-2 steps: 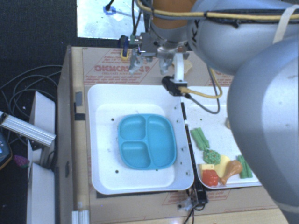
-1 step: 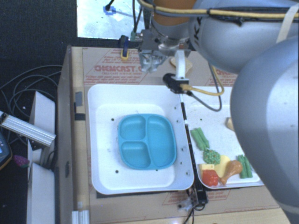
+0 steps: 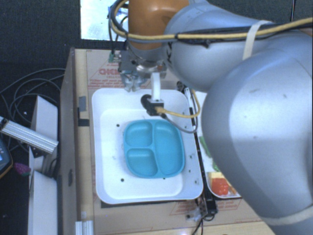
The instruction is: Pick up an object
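1. Tool (image 3: 131, 84) sits at the far edge of the left bin (image 3: 110, 180), under the orange band (image 3: 154, 11) of the arm (image 3: 254, 106).
2. Tool state: cannot tell; it is small and blurred against the bin rim, and nothing shows between its parts.
3. Plate (image 3: 154, 148), blue with three compartments, lies flat in the left bin, nearer the camera than the tool and a little to its right, well apart from it.
4. No item shows in the plate's compartments.
5. Just right of the tool a white post (image 3: 156, 87) drops to a black fitting (image 3: 151, 105), with a yellow cable (image 3: 181, 115) looping off it above the plate's far edge.
6. Right bin (image 3: 230, 196), far right of the tool and mostly covered by the arm, shows a red item (image 3: 220, 186) at its near corner and a green strip (image 3: 204, 148) by its left wall.
7. Desk (image 3: 98, 72) behind the tool carries red print.
8. Left of the tool, off the desk: black cables (image 3: 29, 89) and a metal rail (image 3: 29, 135).
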Motion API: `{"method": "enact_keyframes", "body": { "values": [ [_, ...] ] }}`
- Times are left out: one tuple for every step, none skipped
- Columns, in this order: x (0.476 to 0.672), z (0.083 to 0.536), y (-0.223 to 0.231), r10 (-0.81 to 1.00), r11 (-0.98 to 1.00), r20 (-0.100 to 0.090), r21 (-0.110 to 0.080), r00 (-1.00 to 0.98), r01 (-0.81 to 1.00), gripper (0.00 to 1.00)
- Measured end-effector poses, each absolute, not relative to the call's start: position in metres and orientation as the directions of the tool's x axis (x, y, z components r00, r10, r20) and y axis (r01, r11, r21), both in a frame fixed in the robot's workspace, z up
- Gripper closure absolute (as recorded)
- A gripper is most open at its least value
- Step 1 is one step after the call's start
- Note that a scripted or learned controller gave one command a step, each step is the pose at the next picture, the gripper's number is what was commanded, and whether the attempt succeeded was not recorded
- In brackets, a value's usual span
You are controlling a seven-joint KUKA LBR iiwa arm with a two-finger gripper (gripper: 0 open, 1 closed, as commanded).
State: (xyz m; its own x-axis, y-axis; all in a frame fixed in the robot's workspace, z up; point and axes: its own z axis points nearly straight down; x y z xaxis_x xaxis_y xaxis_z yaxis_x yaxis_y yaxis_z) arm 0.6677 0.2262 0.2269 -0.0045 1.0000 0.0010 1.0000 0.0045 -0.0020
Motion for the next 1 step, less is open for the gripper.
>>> {"method": "enact_keyframes", "body": {
  "values": [
    [0.6686, 0.2283, 0.2256, 1.0, 0.004, 0.001, 0.001, -0.004, 1.0, 0.0]
  ]
}}
